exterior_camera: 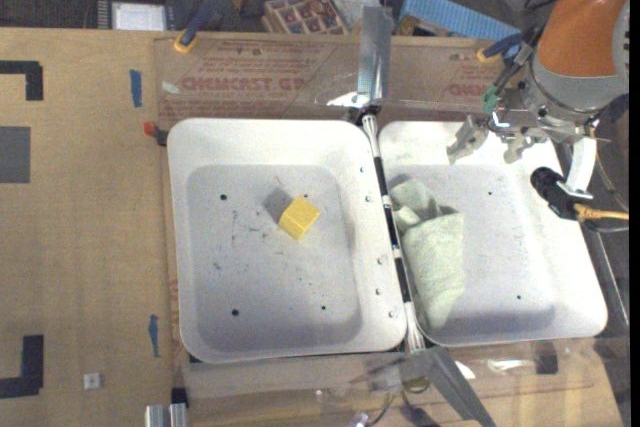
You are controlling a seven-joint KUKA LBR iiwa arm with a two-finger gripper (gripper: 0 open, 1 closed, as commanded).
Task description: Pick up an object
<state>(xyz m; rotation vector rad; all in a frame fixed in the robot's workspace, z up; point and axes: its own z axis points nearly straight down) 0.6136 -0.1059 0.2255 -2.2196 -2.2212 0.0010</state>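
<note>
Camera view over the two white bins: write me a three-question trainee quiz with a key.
1. True or false: the small yellow cube lies in the right-hand shallow white bin.
2. Which lies nearer the divider between the bins: A) the yellow cube, B) the crumpled pale green cloth?
3. Fill in: the two-finger gripper hangs over the ___ part of the right-hand bin.

Key: 1 false, it lies in the left-hand shallow white bin; 2 B; 3 far (upper).
</note>
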